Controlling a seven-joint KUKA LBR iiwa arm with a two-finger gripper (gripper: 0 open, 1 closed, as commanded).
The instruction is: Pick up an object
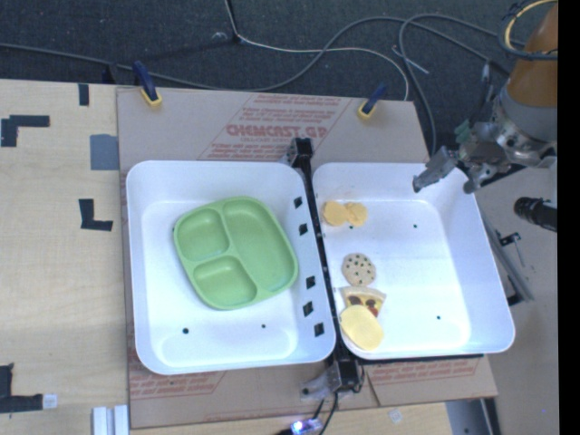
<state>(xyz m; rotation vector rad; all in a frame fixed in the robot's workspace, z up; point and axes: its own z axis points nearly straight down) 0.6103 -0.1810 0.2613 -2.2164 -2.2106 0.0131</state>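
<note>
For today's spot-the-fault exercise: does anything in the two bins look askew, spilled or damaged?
Nothing looks spilled or damaged. The green tray sits at a slant in the left bin, not square to its walls. In the right bin, the small food pieces lie bunched along the left wall.

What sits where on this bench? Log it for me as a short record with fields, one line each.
left bin: holds a green divided plate, lying flat
right bin: holds four small food items along its left side
top item: pale yellow piece
middle item: chocolate chip cookie
lower items: sandwich-like piece, touching a pale yellow round piece
end effector: above the right bin's upper right corner, nothing between its fingers
</note>
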